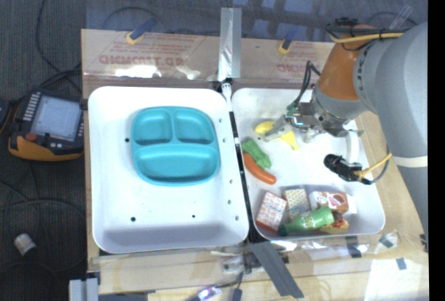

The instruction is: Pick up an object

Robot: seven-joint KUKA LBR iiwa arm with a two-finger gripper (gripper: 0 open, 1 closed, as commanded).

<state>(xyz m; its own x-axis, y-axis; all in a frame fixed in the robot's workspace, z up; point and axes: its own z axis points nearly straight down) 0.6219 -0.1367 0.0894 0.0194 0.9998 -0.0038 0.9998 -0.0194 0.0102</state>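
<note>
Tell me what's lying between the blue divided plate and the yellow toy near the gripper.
In the camera view, between the blue plate and the yellow toy run the two bins' adjoining white rims, with a green toy just below that line.

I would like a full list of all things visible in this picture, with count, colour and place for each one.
left bin: 1, white, left half of bench
divided tray: 1, turquoise, inside left bin
right bin: 1, white, right half of bench
yellow item: 1, yellow, right bin, upper left, beside gripper
green item: 1, green, right bin, left edge
carrot: 1, orange, just below green item
small packages: several, mixed colours, right bin, lower part
handheld device: 1, orange and black, floor at left
arm: 1, grey with orange band
gripper: 1, over right bin
</note>
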